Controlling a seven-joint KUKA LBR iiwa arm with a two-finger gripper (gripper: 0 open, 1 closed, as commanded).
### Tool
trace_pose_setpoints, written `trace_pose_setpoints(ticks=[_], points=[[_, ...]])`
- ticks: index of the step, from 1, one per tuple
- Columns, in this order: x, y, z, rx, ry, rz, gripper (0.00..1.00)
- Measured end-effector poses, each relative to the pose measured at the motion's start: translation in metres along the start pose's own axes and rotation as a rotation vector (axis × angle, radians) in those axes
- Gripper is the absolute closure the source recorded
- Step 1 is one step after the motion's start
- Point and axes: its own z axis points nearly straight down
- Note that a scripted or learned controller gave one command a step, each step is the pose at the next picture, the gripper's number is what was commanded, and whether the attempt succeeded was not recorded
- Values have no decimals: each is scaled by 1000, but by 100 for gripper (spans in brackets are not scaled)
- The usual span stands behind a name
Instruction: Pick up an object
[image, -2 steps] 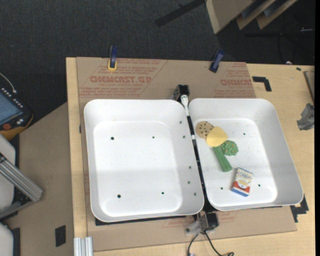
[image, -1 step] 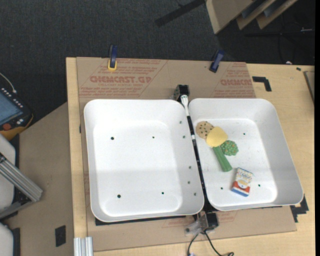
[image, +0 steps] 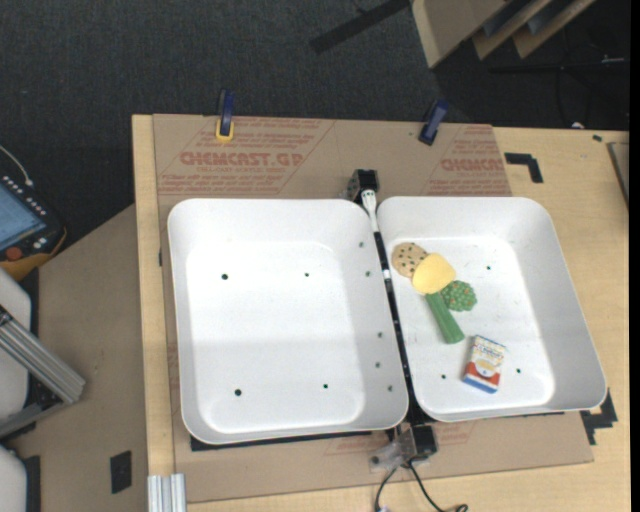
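Observation:
The right bin (image: 545, 250) holds several small objects near its left side. A round brown cookie (image: 406, 259) lies by the bin's left wall. A yellow piece (image: 434, 273) rests against the cookie's lower right. Below it lies a green broccoli-like toy (image: 453, 309) with its stem pointing down-left. A small white carton with red and blue print (image: 485, 364) sits near the bin's front.
The left bin (image: 200, 250) sits beside the right one on a brown cardboard sheet (image: 300, 150). Two clamps (image: 226, 115) (image: 434, 120) hold the sheet's far edge. A grey metal rail (image: 35, 355) and a screen (image: 18, 215) stand at the left.

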Motion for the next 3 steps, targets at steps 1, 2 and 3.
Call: trace_pose_setpoints(ticks=[1,2,3], points=[[3,30,110,20,5,5,100],[-44,-4,77,5,-2,11,100],[28,-2,132,15,7,-1,100]])
